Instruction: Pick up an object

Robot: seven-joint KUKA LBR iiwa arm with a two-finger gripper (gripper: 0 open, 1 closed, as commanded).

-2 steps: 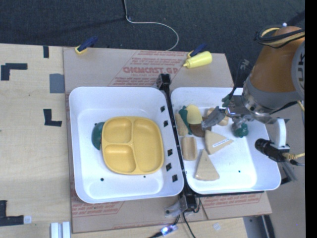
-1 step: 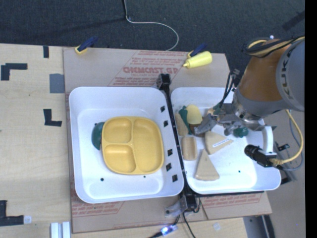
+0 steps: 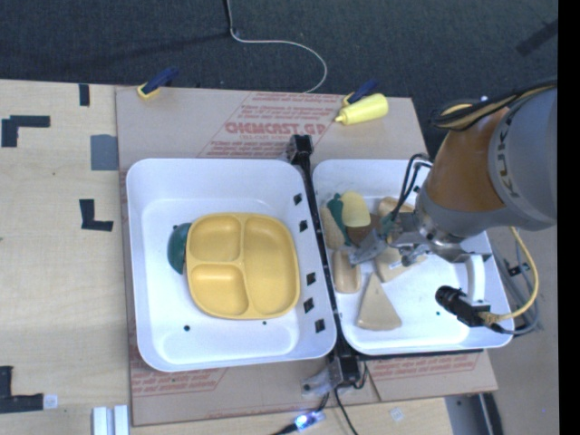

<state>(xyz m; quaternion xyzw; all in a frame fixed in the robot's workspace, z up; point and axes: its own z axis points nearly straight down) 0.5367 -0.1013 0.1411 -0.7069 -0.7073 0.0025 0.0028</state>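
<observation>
The table (image 3: 54, 270) carries a sheet of cardboard (image 3: 263, 125), and on that sit two white bins side by side. The left bin (image 3: 154, 188) holds a yellow divided plate (image 3: 243, 265) with a dark green thing (image 3: 178, 247) poking out from under its left edge. The right bin (image 3: 426, 333) holds a cluster of small things: a yellow and green piece (image 3: 349, 211) near the divider, a long tan piece (image 3: 346, 273) below it, and a pale tan wedge (image 3: 377, 311) lying flat towards the front.

The arm (image 3: 489, 170) reaches in over the right bin, and its hand (image 3: 388, 247) is low among the clutter, just above the wedge and right of the long tan piece. From this slanted view I cannot tell whether the hand is apart or together, nor whether anything sits in it.

The step in hand looks like the descent or the grasp itself, with the likely target one of the tan pieces beneath the hand. The next move calls for closing firmly on a single piece and lifting straight up, clear of the neighbours; the pieces lie close together, so a slip or a double catch seems quite possible.
</observation>
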